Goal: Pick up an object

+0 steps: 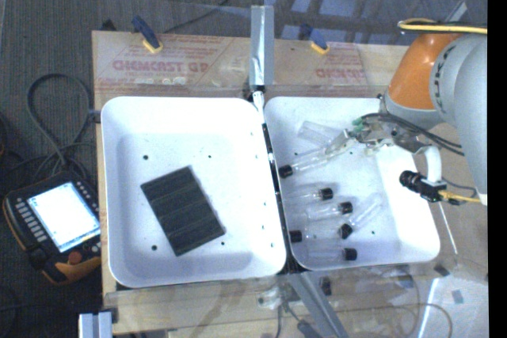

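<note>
Clear plastic vials with black caps (323, 194) crowd the right white bin (412, 245), leaving bare floor along its right side. A dark ribbed rectangular block (182, 210) occupies the left white bin's (127, 131) middle; its far half lies open.

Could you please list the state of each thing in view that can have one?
Gripper: low in the right bin, among the vials.
Black ridged pad: lying flat in the left bin.
Clear vials: black-capped, lying scattered on their sides.
Pendant screen: lit.
</note>
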`<act>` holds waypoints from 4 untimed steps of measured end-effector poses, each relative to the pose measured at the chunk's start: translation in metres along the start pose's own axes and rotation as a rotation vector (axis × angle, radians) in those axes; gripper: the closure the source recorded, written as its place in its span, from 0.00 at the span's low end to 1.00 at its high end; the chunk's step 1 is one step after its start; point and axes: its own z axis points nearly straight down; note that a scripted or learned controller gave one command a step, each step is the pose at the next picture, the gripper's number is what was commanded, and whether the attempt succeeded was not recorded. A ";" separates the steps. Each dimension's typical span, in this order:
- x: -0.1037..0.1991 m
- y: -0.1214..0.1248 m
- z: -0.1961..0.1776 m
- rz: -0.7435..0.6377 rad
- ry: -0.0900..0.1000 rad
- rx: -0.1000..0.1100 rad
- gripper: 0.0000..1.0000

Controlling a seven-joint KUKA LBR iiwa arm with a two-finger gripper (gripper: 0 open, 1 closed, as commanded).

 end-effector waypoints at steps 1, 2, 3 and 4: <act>0.003 0.042 -0.011 -0.029 0.009 0.039 0.00; 0.084 0.057 -0.023 -0.147 0.006 0.015 0.00; 0.084 -0.009 -0.001 -0.255 0.003 -0.001 0.00; 0.084 -0.007 -0.012 -0.254 0.002 -0.005 1.00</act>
